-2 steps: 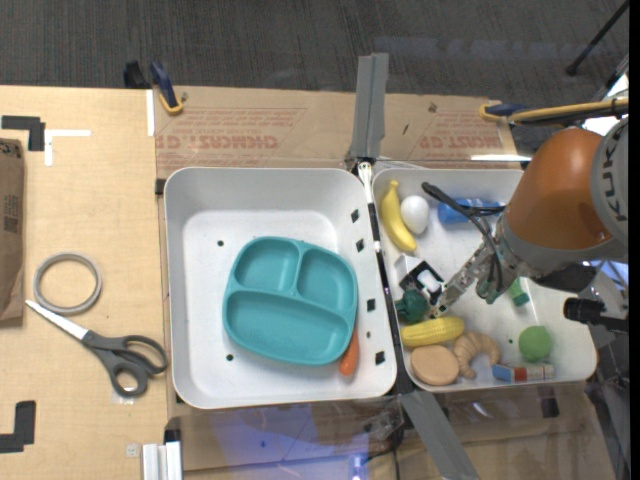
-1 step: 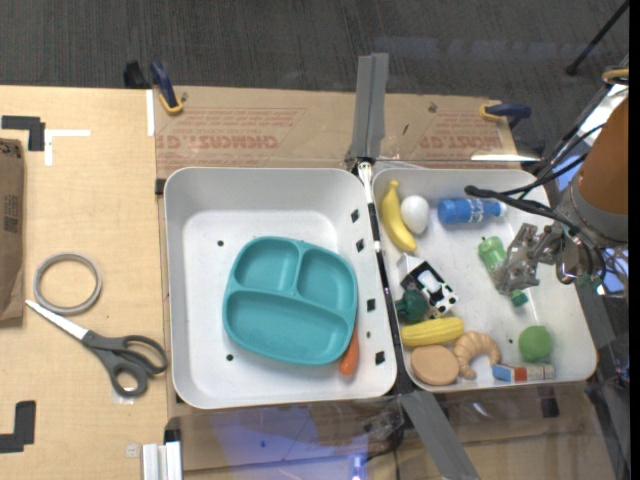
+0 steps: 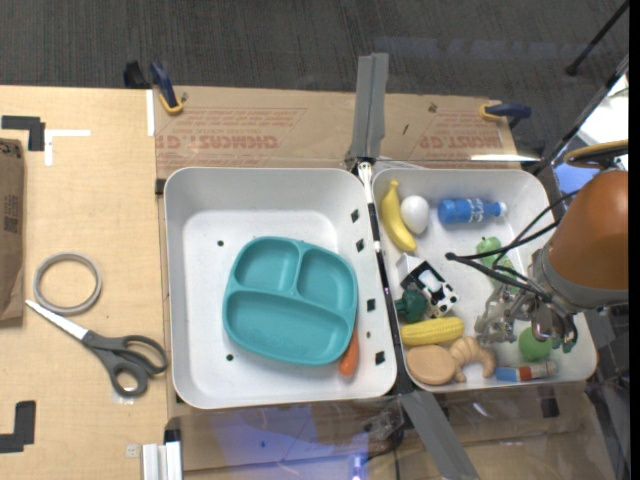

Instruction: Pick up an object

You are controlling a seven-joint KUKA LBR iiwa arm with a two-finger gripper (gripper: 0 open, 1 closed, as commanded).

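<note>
Two white bins are seen side by side on the bench (image 3: pixel 80 168). In the left bin (image 3: pixel 190 208) a teal divided plate (image 3: pixel 290 300) lies flat near the middle, and an orange carrot (image 3: pixel 348 358) rests against the plate's lower right edge, close to the wall shared with the other bin.

The right bin (image 3: pixel 540 183) is crowded with small things. A banana (image 3: pixel 397 220) is laid along its upper left side, with a white egg (image 3: pixel 414 212) touching it and a blue bottle (image 3: pixel 469 209) lying on its side just beyond. A green toy (image 3: pixel 488 247) is seen below the bottle. Toward the lower left, a black-and-white toy (image 3: pixel 434 286) sits beside a dark green piece (image 3: pixel 410 306), above a yellow corn cob (image 3: pixel 432 330). A tan round biscuit (image 3: pixel 431 365) and a croissant (image 3: pixel 474 355) lie at the bin's near edge, and a marker (image 3: pixel 525 372) lies along it to the right.

The arm (image 3: pixel 595 233) is reached in from the right, and its pincer (image 3: pixel 520 318) is lowered into the right bin's lower right part, just beside a green ball (image 3: pixel 534 345). How far the pincer is open cannot be told, and nothing is seen held in it.

On the bench left of the bins, scissors (image 3: pixel 100 348) and a roll of tape (image 3: pixel 67 281) are laid near each other.
</note>
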